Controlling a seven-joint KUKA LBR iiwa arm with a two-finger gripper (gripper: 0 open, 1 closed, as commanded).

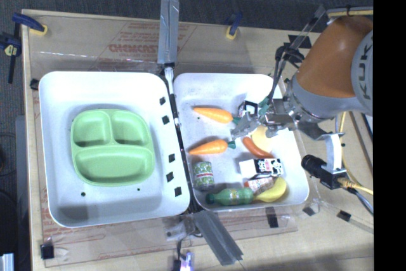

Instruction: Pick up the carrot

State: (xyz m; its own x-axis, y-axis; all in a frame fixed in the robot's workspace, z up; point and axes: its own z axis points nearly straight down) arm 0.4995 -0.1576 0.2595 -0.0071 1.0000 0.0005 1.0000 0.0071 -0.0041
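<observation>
Nearest edge: grey metal bracket (212, 239) at the bench's (95, 35) front, between the two bins.
Left bin (51, 136): white and shallow; holds a green divided plate (113, 146) with three sections, nothing on it.
Divider: grey bar (169, 28) at the back, black clips down the seam between the bins.
Right bin (190, 89): crowded with toy food.
Upper carrot (214, 114): orange, lying flat near the bin's back-left, tip pointing left, leafy end just beside the hand.
Lower carrot (209, 147): orange, lying flat in the middle, green end toward the right.
Can (203, 174): small, green label, standing below the lower carrot.
Green bottle (232, 196): on its side along the front wall.
Orange-red piece (256, 146): near the hand, beside a pale yellow piece.
Carton (261, 167): white with black patches.
Banana (275, 190): yellow, front right corner.
Hand (244, 118): low over the bin, at the upper carrot's leafy end; I cannot tell its state, and nothing is seen in its grip.
Arm (330, 66): grey with an orange band, reaching in from the right.
Risk: two carrots lie close, so the grasp may land between them or pinch just the leafy end, and the carrot could slip out.
Risk: nearby pieces may get nudged or caught instead.
Writing: faint red print on the bench's back, unreadable; black letters on the arm, cut off.
</observation>
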